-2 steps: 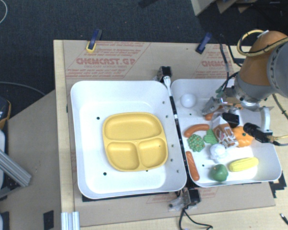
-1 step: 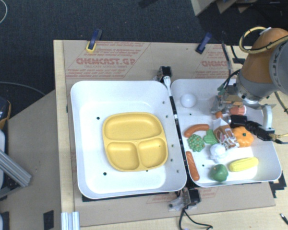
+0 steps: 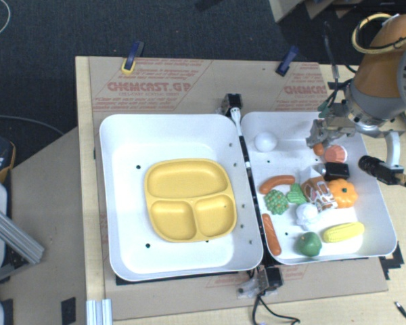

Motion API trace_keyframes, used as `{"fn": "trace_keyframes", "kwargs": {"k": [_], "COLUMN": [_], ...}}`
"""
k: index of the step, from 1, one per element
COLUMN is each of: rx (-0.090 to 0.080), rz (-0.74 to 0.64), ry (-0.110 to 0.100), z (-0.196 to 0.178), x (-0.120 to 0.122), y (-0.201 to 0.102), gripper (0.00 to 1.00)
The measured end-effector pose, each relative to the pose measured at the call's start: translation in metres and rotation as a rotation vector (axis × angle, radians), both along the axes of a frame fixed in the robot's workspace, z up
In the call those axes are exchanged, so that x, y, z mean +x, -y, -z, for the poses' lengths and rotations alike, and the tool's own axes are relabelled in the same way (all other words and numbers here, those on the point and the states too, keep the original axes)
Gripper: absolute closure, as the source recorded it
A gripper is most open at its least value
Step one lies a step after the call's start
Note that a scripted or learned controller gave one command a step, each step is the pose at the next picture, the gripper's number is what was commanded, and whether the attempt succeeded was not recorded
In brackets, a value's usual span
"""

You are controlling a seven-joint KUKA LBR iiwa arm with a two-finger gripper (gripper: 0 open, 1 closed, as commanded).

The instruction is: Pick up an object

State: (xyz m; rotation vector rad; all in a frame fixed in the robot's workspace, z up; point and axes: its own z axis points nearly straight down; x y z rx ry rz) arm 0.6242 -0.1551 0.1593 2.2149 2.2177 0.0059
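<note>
Your gripper (image 3: 323, 135) hangs over the right bin (image 3: 386, 230), just above a reddish piece (image 3: 335, 154) (claw state: cannot tell). Watch the crowding: the orange pumpkin (image 3: 344, 193) and neighbours sit close, so you risk nudging them or grabbing nothing.

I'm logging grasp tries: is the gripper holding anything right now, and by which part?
It cannot be told. The gripper hangs at the far side of the right bin, just above a red-orange piece, but nothing visibly sits between its fingers.
</note>
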Motion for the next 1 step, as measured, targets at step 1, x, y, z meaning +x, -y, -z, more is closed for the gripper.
{"fn": "trace_keyframes", "kwargs": {"k": [1], "rx": [0.0], "rz": [0.0], "ry": [0.0], "z": [-0.0443], "x": [0.0041], "y": [-0.0019], "gripper": [1.0]}}
